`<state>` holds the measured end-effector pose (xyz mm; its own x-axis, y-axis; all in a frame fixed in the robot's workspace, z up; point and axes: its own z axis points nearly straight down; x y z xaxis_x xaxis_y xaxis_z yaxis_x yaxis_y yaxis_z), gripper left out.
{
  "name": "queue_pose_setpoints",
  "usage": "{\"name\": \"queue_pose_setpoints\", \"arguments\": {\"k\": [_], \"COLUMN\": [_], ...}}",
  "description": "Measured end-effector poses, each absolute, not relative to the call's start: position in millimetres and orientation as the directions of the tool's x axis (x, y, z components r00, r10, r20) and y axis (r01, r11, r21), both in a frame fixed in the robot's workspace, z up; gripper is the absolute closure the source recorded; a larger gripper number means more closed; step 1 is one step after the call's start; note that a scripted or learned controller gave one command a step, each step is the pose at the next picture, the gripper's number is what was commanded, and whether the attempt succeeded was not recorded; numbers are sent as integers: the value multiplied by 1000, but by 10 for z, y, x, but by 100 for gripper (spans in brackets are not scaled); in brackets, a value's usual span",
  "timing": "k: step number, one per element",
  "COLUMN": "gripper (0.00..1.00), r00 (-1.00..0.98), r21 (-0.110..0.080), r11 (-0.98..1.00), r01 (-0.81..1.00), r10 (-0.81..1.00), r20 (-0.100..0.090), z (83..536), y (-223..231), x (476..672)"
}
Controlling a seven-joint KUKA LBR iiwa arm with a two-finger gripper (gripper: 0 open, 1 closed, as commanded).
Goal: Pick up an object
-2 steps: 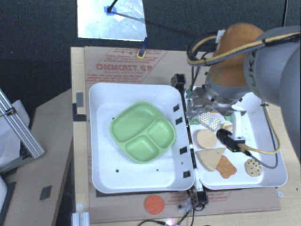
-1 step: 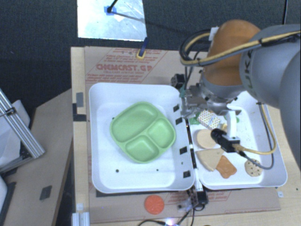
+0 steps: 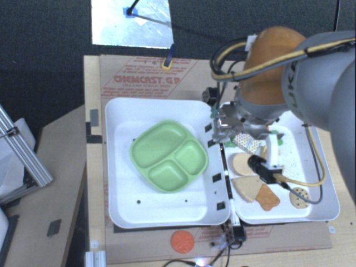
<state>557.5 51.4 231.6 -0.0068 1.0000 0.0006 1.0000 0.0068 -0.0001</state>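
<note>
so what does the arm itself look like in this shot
The arm is bulky and rounded, its shell matte grey, with a glossy orange band above the wrist. Yellow and black cables loop beside the band, and another yellow cable trails down over the right bin. The wrist hardware below looks metallic with dark fittings.

Cardboard sheet [image 3: 146, 78] under the bins: red printed lettering along its far edge, reading roughly "CHEMCAST GP"; the last letters are blurred.
Line above that lettering: smaller red print, too small to read.
Arm casing [image 3: 322, 77]: dark letters run up the grey shell at the upper right, partly cut off by cables; they look like part of "KUKA", but not surely.
Other surfaces: no readable text, number or sign.
</note>
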Motion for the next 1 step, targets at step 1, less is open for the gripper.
{"name": "queue_pose_setpoints", "arguments": {"k": [1], "gripper": [100], "r00": [-2], "r21": [0], "r11": [2], "r01": [1000], "r10": [1000], "r20": [0], "z": [2311], "y": [486], "x": [5519]}}
